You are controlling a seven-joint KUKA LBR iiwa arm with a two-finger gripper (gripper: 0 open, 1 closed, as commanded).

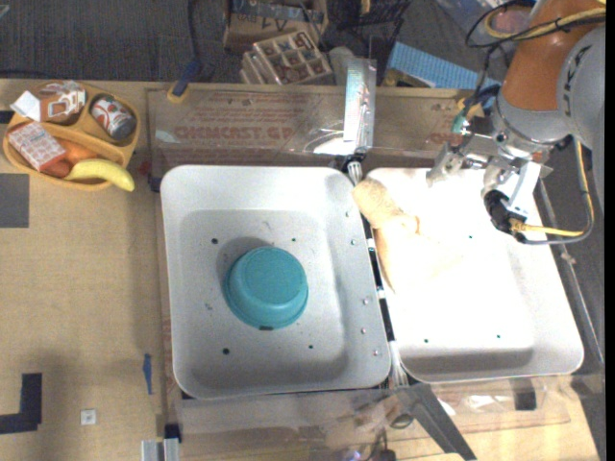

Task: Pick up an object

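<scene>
An upturned teal bowl lies in the middle of the left bin. A tan, lumpy, elongated object rests against the left wall of the right bin, near its far corner. My gripper hangs over the far edge of the right bin, right of the tan object and apart from it. Nothing shows in its grasp. The grey arm with its orange band comes in from the upper right.
A tray of toy food with a banana sits at the far left on the bench. A clear strip stands behind the bins' junction. Cables trail from the wrist over the right bin's far right corner.
</scene>
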